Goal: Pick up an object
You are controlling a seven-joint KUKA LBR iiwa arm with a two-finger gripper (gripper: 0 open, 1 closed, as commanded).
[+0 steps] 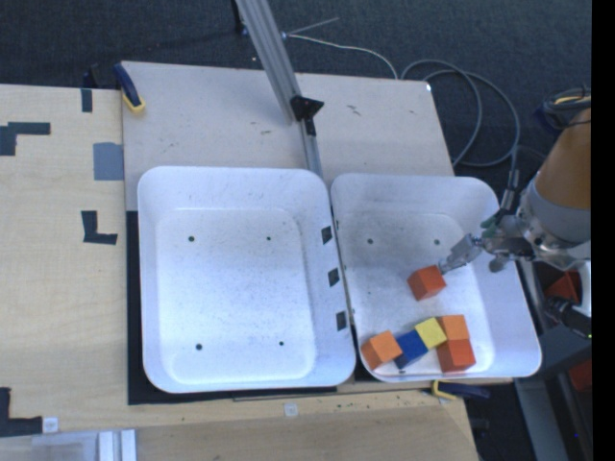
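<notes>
at the near edge of the right bin a small cluster of blocks sits bunched in the corner: an orange block, a blue block, a yellow block and a red-orange block, touching or nearly so, probably pushed or tumbled there against the wall. a little farther in, one lone orange block lies apart on the bin floor, which makes it the likelier target, since nothing crowds it. the claw hangs just beside and above that block, angled down from the right; i judge it is lining up, with nothing between its tips. whether it is wide or narrow i cannot tell, as the tips are small and blurred. the arm is cut off at the right. the left bin lies alongside on the counter, with a slanted metal rail beyond.
</notes>
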